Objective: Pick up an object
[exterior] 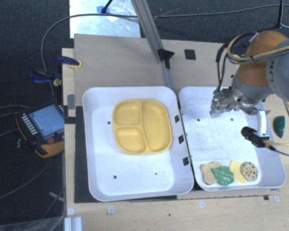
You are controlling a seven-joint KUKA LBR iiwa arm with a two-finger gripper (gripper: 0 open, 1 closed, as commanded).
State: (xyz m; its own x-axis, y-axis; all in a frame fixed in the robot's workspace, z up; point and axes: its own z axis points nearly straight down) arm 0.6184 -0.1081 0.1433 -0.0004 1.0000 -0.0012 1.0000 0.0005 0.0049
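Grey arm (274, 66) bends over the right bin (202, 100), fingers' (216, 109) state unclear.

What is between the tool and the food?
Just bare white bin floor, seen in the camera view, between the tool and the food.

You have open floor across the middle of the right bin (216, 143), between the gripper (217, 107) hanging near its far left part and the food along the near wall. There a toast slice (209, 172), a green leaf (224, 175), a cheese wedge (237, 171) and a cookie (249, 171) lie packed together, touching or overlapping. In the left bin (98, 143), the yellow divided plate (142, 126) takes the centre; bare floor rings it, widest at the near side.
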